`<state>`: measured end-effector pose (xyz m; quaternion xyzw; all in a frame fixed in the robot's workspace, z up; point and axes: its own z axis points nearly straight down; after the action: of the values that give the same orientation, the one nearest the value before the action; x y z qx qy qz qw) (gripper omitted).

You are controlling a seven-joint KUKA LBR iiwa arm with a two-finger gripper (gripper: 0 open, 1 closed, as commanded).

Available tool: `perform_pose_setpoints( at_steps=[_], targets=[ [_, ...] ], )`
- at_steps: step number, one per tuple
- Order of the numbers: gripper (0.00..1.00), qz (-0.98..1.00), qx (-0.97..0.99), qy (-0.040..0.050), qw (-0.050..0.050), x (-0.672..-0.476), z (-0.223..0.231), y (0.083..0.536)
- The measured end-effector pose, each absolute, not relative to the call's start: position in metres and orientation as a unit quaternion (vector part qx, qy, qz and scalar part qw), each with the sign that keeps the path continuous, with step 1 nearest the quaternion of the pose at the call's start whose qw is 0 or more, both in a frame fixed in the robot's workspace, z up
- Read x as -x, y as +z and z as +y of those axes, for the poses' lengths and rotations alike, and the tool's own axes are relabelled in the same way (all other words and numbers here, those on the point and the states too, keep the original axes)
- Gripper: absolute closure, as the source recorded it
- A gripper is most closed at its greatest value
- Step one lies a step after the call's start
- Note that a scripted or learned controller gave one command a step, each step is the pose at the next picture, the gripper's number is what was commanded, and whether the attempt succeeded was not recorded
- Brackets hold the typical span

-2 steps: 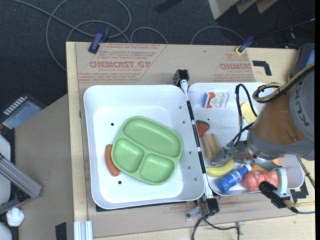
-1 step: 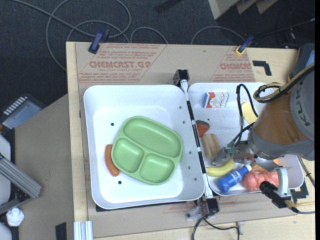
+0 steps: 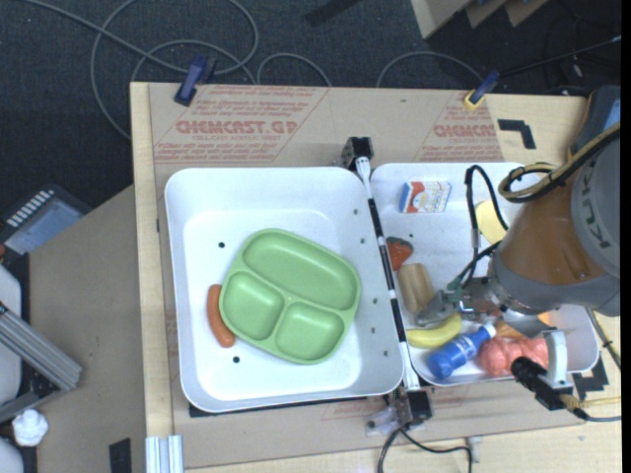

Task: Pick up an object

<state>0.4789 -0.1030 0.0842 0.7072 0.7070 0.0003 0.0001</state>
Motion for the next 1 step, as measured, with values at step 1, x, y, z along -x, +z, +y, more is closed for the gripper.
perform_pose_setpoints(
  at_steps=[1],
  targets=[
    [0.00, 0.707, -0.707, 0.0003, 0.000, -0.4789, -0.0994, 0.0842]
  ],
)
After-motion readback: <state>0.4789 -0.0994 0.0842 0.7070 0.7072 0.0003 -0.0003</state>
